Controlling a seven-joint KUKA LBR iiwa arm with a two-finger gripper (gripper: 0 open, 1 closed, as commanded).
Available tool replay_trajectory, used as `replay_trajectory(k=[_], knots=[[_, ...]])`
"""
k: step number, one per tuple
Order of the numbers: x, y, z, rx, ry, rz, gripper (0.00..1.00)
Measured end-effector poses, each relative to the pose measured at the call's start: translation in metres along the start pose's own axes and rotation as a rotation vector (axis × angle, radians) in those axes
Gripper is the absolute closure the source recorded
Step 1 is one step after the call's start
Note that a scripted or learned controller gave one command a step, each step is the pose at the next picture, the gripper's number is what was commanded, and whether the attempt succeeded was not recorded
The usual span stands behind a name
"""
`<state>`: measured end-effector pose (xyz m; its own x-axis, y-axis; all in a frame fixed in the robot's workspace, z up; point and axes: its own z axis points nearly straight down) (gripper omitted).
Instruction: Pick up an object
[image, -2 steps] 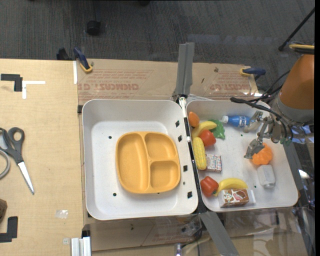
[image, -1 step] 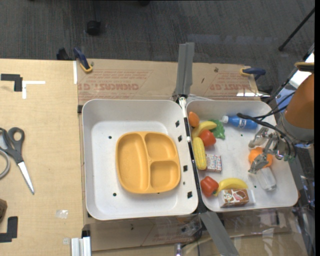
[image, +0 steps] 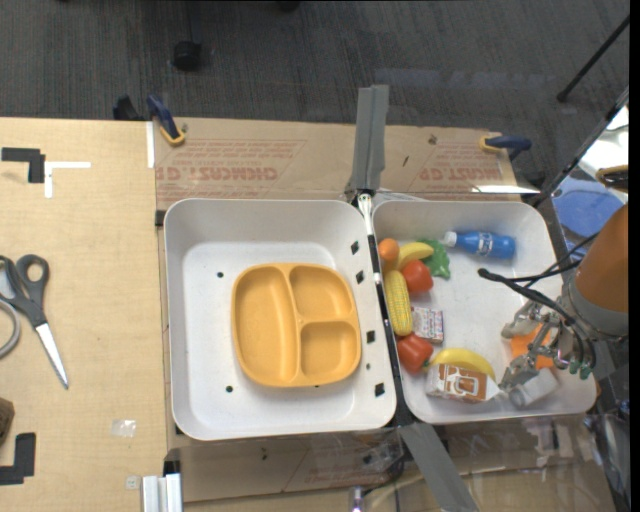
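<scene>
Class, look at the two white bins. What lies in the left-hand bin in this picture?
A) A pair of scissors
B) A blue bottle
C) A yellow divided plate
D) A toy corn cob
C: the yellow divided plate lies in the left bin, while the blue bottle and corn cob are in the right bin, and the scissors rest on the bench outside both.
</scene>
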<state>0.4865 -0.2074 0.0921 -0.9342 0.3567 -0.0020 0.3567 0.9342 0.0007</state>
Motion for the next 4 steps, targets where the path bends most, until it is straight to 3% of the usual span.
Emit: replay_trajectory(k=[1, 2, 3, 4], knots=[[-0.063, 0.05, -0.001, 0.0, -0.003, -0.108, 0.0], [-0.055, 0.006, -0.001, 0.0, -0.002, -0.019, 0.0], [-0.057, 0.007, -0.012, 0.0, -0.007, -0.022, 1.0], [-0.027, 0.114, 0.0, 0.0, 0.0, 0.087, 1.0]])
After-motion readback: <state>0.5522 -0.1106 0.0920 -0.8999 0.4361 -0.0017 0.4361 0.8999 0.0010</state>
